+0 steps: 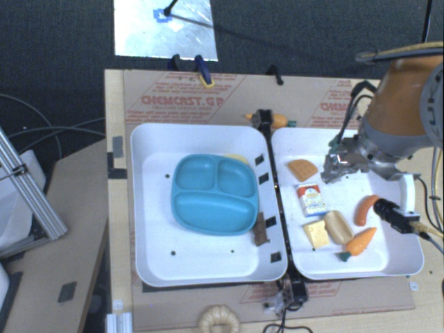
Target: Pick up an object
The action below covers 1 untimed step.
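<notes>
Right white bin [399, 259]: pincer [336, 164], opening indiscernible, hovers at two o'clock from the flat tan toast-shaped toy [302, 169] at the bin's ten o'clock; likely light, rigid, best gripped across its edges.

Arm [409, 109] cut off at right edge

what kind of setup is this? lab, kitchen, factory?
Most likely a robotics lab bench for pick trials, not a kitchen. A grey arm reaches over two white bins on a cardboard-covered bench; the food is toys, such as a carrot, plus a blue plate.
</notes>
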Tool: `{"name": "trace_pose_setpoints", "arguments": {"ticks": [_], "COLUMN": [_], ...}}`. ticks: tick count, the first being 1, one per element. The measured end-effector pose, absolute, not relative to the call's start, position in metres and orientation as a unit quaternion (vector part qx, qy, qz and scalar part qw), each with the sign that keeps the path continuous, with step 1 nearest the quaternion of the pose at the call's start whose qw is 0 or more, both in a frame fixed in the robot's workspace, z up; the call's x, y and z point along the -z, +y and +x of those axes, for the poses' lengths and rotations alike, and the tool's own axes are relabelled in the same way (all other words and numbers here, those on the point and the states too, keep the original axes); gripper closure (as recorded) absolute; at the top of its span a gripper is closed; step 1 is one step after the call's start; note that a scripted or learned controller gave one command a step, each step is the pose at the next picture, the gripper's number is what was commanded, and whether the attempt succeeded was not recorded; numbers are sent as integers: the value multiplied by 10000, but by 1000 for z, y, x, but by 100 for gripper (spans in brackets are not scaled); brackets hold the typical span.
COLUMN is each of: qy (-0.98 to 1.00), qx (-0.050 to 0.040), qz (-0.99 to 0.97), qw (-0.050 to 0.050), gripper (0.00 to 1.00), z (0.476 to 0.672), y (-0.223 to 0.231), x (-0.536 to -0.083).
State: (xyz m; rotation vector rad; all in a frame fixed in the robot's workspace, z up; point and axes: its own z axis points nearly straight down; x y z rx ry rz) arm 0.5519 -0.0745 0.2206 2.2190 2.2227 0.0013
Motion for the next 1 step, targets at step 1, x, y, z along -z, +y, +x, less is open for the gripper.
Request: {"name": "trace_pose_setpoints", "arguments": {"ticks": [1], "qy": [7075], "qx": [1], "qz": [7067], "qw": [1], "gripper": [100], "z": [545], "y": [-71], "x": [-216]}}
